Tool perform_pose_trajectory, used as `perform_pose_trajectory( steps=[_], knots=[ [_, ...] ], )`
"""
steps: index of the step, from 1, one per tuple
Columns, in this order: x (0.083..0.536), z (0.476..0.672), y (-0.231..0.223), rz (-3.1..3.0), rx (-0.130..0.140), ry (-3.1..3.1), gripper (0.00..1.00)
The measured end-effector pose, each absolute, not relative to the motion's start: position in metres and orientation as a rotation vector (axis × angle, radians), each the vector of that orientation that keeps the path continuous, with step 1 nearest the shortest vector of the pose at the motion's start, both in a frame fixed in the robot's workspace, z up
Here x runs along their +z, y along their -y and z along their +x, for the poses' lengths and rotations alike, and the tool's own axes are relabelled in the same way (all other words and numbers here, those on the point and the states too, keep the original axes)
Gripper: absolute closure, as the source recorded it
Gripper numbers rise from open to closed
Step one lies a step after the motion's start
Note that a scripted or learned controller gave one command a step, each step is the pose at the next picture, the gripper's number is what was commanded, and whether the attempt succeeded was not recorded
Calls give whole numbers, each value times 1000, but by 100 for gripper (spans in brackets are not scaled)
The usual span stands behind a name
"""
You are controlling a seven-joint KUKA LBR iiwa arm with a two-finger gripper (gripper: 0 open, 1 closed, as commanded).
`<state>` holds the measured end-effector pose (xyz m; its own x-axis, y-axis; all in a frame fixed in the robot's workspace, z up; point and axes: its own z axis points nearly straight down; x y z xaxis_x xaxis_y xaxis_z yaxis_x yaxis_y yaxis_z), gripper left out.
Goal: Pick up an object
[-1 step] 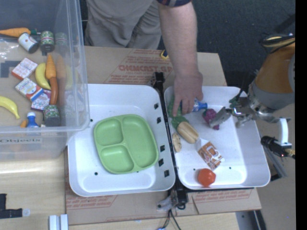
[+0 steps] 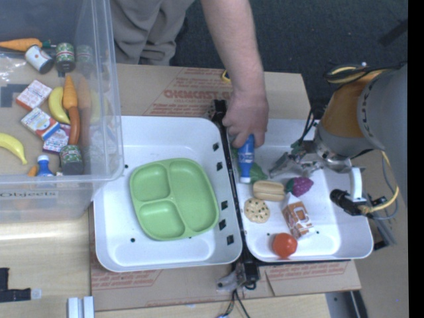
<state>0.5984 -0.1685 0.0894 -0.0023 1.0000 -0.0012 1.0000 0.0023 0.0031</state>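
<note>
The right bin (image 2: 344,244) holds a blue and white bottle (image 2: 246,158), a hot dog bun (image 2: 268,190), a cookie (image 2: 256,210), a purple bunch of grapes (image 2: 301,186), an orange carton (image 2: 297,218) and a red tomato (image 2: 285,244). A person's hand (image 2: 244,119) grips the top of the bottle. My gripper (image 2: 283,165) reaches in from the right over the bin, its fingers apart, just left of the grapes and above the bun, with nothing between them.
The left bin (image 2: 116,244) bears a green divided plate (image 2: 173,198). A clear plastic box (image 2: 56,111) at the left holds several toy foods. The person's forearm (image 2: 228,32) comes down from the top over the divider between the bins.
</note>
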Motion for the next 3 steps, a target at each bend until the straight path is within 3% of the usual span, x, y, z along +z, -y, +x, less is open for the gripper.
perform_pose_trajectory(
  steps=[1,2,3],
  knots=[
    [87,554,169,2216,3,-2218,0],
    [97,555,170,2215,3,-2216,100],
    [106,597,122,2219,0,-2225,100]
  ],
)
